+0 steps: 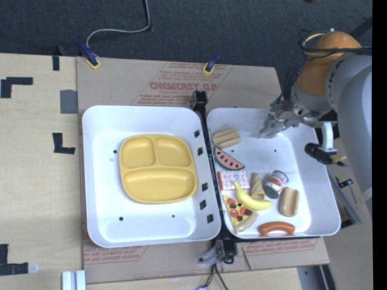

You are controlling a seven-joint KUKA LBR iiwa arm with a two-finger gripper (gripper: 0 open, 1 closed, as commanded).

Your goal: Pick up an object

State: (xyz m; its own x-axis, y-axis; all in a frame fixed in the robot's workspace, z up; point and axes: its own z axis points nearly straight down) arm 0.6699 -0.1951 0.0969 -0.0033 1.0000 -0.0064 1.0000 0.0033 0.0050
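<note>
**Camera view: tool low in the right bin, nothing in it yet**

Camera view shows us the tool (273,125) hanging over the upper part of the right bin (314,222), close to its far wall, at the end of the grey arm (351,95) with its orange band. We see its two fingers (267,129) slightly spread, pointing down toward bare white floor, and nothing sits between them.

The candidates for picking all lie away from the tool, toward the near end of the same bin. Nearest is the bread roll (225,138), just to its left. Further left and nearer the camera lies the watermelon slice (229,160). Well below the tool we find a cluster: the small card (233,179), the banana (251,199), the pizza slice (238,212), the tin can (276,183), the hot dog bun (288,200) and the sausage (276,228). The yellow divided tray (158,168) rests alone in the left bin (100,180), well apart from the tool.

We judge the task to be at the approach step, with no grasp made. The next move calls for shifting the tool sideways over one object, probably the bread roll as it stands free, then lining the fingers across its narrow width before descending. The crowded cluster looks riskier, since neighbours touch.
</note>
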